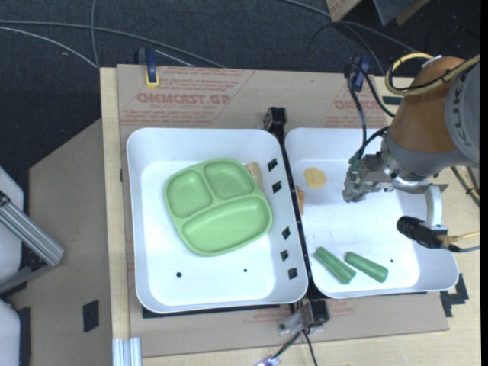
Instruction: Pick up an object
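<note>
Fig.: Nearest the camera, two short green cylinders (pixel 351 265) are seen lying side by side, just apart, near the front wall of the right bin (pixel 427 280); each lies at a slant. A small yellow disc (pixel 315 178) lies toward the back of the same bin, near the divider, w/ a small tan piece (pixel 300 199) just beside the divider below it. The left bin (pixel 145 204) bears a green sectioned plate (pixel 219 206) w/ three compartments. The gripper (pixel 355 191) is held over the right bin, between disc and cylinders, touching neither; nothing is seen clamped in it, and whether it is apart or together cannot be told from this angle. Handling (judged): the cylinders are taken to be light, stiff, smooth plastic, prob. apt to roll; each is best taken across its short axis at mid-length. The disc is judged flat and low, thus harder to grip. The plate is judged too broad except at its rim.
</note>
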Robot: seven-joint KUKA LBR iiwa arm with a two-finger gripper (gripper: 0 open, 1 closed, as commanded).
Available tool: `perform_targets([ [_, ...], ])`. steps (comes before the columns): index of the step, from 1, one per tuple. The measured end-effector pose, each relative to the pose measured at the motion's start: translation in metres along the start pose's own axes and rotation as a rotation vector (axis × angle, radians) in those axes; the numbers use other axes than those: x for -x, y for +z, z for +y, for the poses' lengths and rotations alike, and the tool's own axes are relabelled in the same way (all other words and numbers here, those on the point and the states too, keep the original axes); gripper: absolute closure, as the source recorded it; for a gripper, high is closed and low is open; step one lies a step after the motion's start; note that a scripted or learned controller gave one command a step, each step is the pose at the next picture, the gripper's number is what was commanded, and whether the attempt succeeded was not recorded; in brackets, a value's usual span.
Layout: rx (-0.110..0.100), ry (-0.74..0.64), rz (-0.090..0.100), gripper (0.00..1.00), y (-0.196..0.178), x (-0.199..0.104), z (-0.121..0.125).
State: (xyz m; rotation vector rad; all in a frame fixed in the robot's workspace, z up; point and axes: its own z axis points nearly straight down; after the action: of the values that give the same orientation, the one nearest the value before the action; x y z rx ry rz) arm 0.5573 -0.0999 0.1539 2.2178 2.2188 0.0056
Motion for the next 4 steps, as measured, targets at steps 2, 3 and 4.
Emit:
perform_targets([
  [2, 0.001, 0.0, -0.001, 1.0, -0.093, 0.005, -0.004],
  [3, -0.004, -0.006, 0.002, 1.0, -0.083, -0.049, 0.013],
  [4, -0.004, -0.007, 0.004, 1.0, -0.088, -0.106, 0.024],
])
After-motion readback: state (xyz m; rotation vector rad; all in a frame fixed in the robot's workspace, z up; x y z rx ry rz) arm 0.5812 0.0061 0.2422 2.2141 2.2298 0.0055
